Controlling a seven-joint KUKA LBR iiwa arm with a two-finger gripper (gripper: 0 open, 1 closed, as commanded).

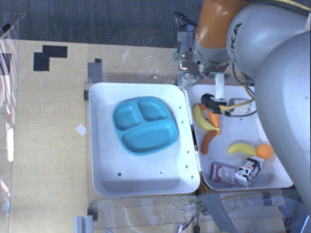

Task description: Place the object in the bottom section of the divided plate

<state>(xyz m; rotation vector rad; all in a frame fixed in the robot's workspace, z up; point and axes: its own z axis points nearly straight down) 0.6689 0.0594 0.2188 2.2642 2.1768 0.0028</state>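
A blue divided plate point(145, 125) lies in the left white bin point(104, 174), with two small sections at the back and one wide section at the front; all three hold nothing. My gripper point(185, 77) hangs over the back end of the rim between the two bins, above and to the right of the plate. In the right bin point(277, 178) a yellow banana point(203, 119), an orange carrot point(214, 119) and a brown sausage point(208, 141) lie close together near the left wall.
Further right in the right bin lie a second small banana point(241, 148), an orange ball point(265, 151), a cow-patterned milk carton point(248, 171) and a purple packet point(222, 173). The arm's bulk covers the bin's right side.
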